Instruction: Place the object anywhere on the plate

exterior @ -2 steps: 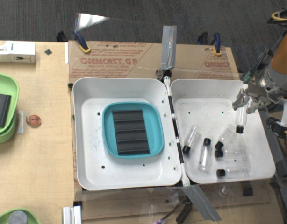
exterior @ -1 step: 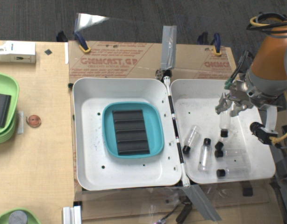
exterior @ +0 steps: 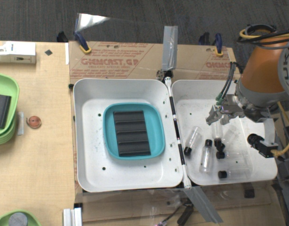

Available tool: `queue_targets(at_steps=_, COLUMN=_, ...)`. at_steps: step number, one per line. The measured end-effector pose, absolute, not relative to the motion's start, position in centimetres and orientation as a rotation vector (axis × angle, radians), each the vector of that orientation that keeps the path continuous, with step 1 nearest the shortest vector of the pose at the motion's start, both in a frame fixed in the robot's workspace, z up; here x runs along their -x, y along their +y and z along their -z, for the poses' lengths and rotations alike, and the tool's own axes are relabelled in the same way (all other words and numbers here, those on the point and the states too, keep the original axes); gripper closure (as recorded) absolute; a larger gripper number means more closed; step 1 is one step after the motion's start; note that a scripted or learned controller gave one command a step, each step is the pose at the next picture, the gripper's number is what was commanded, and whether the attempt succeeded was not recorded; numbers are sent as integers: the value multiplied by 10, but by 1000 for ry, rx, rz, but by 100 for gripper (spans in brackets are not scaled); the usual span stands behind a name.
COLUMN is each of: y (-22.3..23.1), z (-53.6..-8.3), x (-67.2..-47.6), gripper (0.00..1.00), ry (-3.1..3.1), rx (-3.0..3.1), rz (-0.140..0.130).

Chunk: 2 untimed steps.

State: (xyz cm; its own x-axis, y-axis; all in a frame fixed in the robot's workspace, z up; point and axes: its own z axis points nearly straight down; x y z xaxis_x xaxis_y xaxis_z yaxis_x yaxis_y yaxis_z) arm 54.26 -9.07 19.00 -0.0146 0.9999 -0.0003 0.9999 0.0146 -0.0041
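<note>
1. Over the right bin [exterior: 267, 173], toward its far right side, the gripper [exterior: 220, 117] is seen hanging from the grey and orange arm [exterior: 262, 74], above the bin floor and short of the vials.
2. Whether the fingers are apart or together cannot be told; they are small and blurred against the white floor, and nothing is seen held between them.
3. Several clear vials with black caps are scattered on the right bin's floor: one [exterior: 193, 136] lies tilted near the left wall, another [exterior: 206, 156] lies toward the near edge, and small black caps or pieces [exterior: 220, 150] lie just beside them.
4. Which of these is the object to be moved cannot be settled; all lie in the right bin, well apart from the plate.
5. The teal plate [exterior: 156, 140] is found in the middle of the left bin [exterior: 88, 168], with a black ribbed tray [exterior: 131, 133] lying on it.
6. None of the vials is seen on the plate, so the task is judged to be at its start.
7. A grasp, a lift, a carry across the shared wall between the bins, and a release over the plate are all judged to be left.
</note>
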Motion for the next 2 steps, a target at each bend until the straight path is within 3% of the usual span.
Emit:
queue_targets(at_steps=1, y=-51, z=-213, x=-541, gripper=100, ry=-2377, rx=2054, rz=-3)
queue_targets(at_steps=2, y=11, z=-203, x=-559, gripper=100, ry=-2520, rx=1874, rz=-5)
